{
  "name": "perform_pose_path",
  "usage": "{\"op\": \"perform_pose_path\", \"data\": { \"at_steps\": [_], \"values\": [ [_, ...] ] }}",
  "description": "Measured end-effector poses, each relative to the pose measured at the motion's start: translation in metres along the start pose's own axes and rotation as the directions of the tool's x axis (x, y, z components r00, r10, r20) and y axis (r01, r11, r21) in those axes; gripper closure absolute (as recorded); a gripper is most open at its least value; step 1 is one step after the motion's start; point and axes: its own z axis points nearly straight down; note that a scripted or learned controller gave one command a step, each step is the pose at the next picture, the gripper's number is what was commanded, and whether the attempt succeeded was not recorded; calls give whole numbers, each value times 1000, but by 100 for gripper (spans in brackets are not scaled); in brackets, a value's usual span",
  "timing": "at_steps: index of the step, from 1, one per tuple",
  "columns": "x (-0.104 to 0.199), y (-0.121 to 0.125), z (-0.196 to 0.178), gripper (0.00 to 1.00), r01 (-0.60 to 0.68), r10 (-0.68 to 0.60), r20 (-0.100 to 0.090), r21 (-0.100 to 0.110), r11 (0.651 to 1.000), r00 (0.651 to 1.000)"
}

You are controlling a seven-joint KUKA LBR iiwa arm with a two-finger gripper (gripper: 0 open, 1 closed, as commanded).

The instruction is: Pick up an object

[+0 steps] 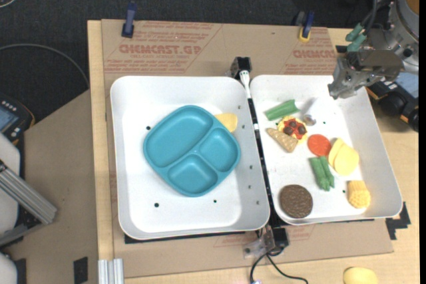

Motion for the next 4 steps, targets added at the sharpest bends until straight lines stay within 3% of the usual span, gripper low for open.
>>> {"op": "perform_pose_path", "data": {
  "at_steps": [1, 2, 3, 4],
  "values": [
    [34, -9, 263, 100, -7, 7, 2, 37, 999, 1000],
    [69, -2, 148, 100, -1, 1, -2, 6, 1000, 1000],
    [170, -4, 153, 100, 4, -4, -2, 17, 1000, 1000],
    [203, -4, 268, 100, -5, 4, 5, 32, 999, 1000]
  ]
}}
